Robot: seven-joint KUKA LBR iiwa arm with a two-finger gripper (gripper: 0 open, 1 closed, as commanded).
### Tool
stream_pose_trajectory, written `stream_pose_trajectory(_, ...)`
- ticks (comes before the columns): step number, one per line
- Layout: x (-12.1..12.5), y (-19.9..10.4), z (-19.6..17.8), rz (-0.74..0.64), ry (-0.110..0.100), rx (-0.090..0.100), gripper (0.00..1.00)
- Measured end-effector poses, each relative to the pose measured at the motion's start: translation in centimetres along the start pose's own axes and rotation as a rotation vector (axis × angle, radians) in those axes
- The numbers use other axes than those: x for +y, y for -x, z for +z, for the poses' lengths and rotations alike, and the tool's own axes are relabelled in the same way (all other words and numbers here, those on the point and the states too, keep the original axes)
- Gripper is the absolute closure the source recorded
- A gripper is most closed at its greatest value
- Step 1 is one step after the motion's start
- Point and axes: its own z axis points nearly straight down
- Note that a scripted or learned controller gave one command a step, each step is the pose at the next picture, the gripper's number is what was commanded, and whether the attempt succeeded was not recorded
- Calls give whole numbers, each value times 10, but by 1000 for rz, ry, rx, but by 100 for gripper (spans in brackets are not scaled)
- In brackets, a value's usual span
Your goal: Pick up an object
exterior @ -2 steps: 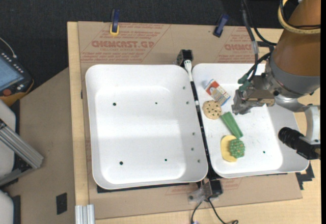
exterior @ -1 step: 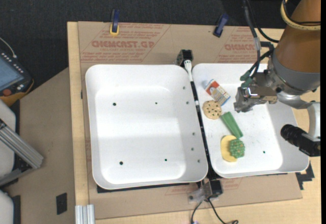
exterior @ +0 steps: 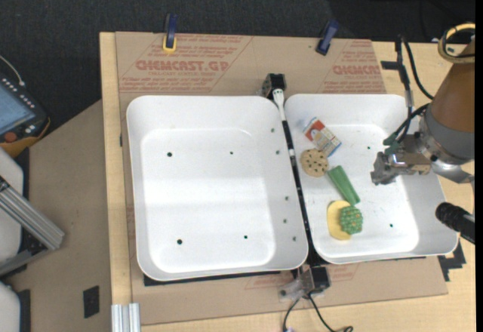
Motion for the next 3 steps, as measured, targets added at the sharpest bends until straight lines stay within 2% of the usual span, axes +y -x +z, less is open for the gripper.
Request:
stream_pose_trajectory(1, 32, -60, -49, -18, 17, 3, 100)
stream_pose_trajectory(2, -18, -49, -7, -7, 1, 4, 100)
stream_pose_trajectory(3, -4, -131, -51, -21, 15, 5, 100)
